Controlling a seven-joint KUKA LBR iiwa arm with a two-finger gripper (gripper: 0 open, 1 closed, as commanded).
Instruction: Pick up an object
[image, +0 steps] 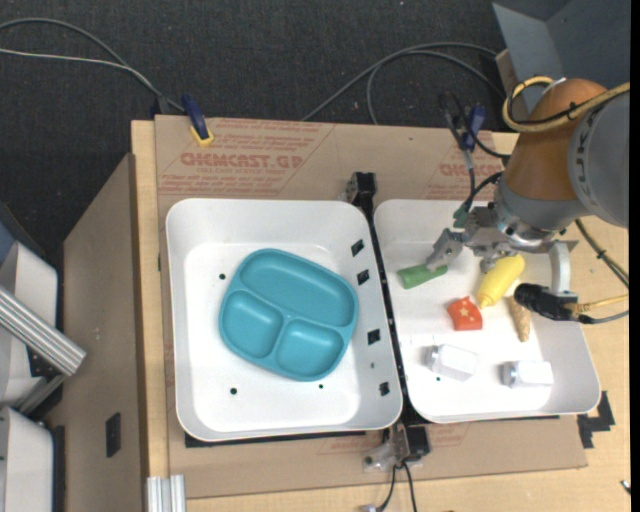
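My gripper (463, 258) hangs open over the upper part of the right bin (570, 395). One grey finger (438, 256) reaches down-left and meets the end of a flat green block (418, 274). The other finger is just above a yellow banana-shaped piece (500, 281). Nothing sits between the fingers. A small red-orange piece (465, 314) lies below the gripper, and a tan cone-like piece (522, 321) lies to its right. Two white pieces (450, 361) (528, 374) rest near the bin's front.
The left bin (190, 300) holds a teal divided plate (288, 312). A black-clipped divider (375, 300) runs between the bins. Cardboard (250, 150) lies under both, with a blue-yellow clamp (197, 120) at its far edge.
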